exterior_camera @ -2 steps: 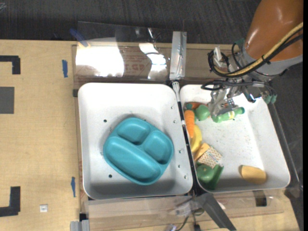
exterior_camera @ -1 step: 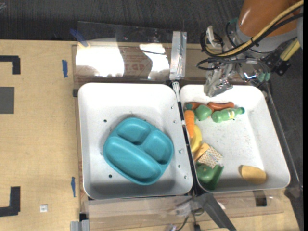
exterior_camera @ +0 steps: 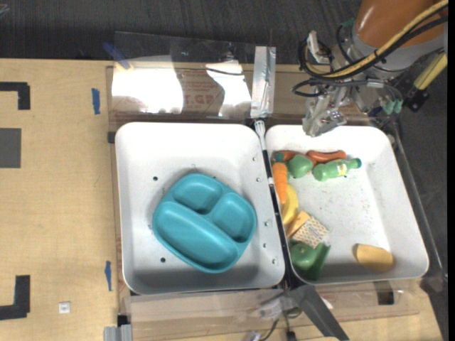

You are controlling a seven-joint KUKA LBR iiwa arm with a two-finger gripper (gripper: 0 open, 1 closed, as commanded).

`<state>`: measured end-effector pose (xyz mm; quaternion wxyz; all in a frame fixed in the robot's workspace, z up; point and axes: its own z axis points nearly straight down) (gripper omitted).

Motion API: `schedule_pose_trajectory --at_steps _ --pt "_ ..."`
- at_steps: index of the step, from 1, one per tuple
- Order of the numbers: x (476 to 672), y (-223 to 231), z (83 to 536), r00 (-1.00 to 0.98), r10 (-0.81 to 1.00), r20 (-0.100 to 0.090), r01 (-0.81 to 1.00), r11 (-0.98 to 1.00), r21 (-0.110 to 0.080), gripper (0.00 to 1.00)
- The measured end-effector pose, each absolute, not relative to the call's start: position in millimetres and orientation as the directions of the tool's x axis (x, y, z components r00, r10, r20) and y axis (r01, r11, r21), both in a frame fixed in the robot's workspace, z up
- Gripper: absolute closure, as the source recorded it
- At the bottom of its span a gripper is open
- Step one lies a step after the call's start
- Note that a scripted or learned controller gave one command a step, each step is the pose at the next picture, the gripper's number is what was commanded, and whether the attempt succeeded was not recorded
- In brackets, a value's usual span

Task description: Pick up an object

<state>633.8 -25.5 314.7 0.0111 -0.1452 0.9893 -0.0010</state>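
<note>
Toys of moulded plastic food fill the right bin, and any of them would serve the task; we judge them all light, hard-skinned and a little slick, so a squeeze will not hurt them but a glancing one may flick them aside. The tan bread roll lies alone at the near right corner, well apart from the rest; we would take it across its short width, since nothing crowds it but the bin wall just beside it. The others are harder: a carrot and banana lie hard against the left wall; a cracker leans on a green pepper at the near edge; a green pear, a sausage and a small green bottle cluster, touching, at the far side.

Our gripper hangs over the far rim of that bin, just beyond the cluster, with nothing between its fingers; we cannot tell how wide they stand. In the left bin rests a teal divided plate, well out of the way.
</note>
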Motion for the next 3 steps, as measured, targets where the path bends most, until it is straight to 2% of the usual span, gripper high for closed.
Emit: schedule_pose_trajectory --at_steps 1,2,3 --pt "667.8 -102 395 -0.992 -0.129 -0.014 -0.129 0.992 -0.004 1.00" --pt "667.7 -55 383 -0.992 -0.125 -0.006 -0.125 0.992 0.000 1.00" --pt "662.2 -55 305 -0.988 -0.156 -0.001 -0.156 0.988 0.001 1.00"
